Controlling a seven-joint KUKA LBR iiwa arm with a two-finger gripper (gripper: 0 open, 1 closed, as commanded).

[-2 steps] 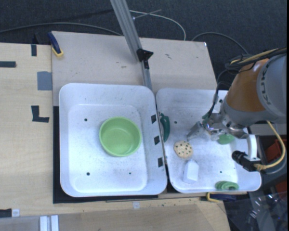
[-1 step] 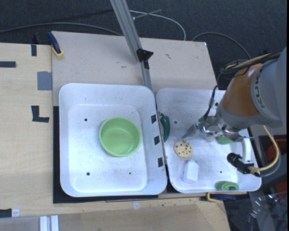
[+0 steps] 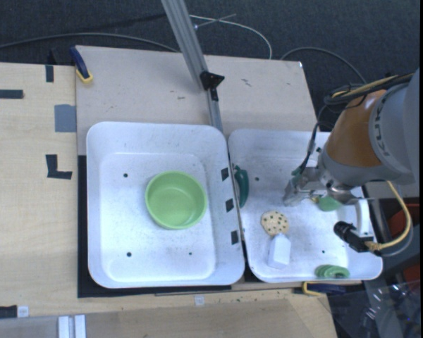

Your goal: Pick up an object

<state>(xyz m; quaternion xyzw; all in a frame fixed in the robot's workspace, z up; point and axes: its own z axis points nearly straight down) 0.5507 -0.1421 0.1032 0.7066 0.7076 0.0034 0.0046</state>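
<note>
While the grey KUKA arm with the orange band (image 3: 366,136) reaches in from the right edge of the frame, its gripper (image 3: 296,189) sits low over the right-hand shallow white bin (image 3: 268,146), centre-right of frame. Can't tell the finger state at this resolution; nothing visibly held.

Left-hand shallow white bin (image 3: 113,146) takes up centre-left and holds the round light-green plastic bowl (image 3: 175,200), well apart from the gripper.

Candidates in the right bin: dark green curved piece (image 3: 240,186) against the left wall, small white block (image 3: 279,250) lower centre, tan round speckled cookie-like disc (image 3: 274,222) just above it and nearly touching, small green ring-shaped item (image 3: 331,271) at the lower right rim.

My read: the disc is the nearest target, just below-left of the gripper. Best approach: centre over it, come straight down, keep clear of the white block so the fingers don't straddle both.

No readable labels, brands or text anywhere.
</note>
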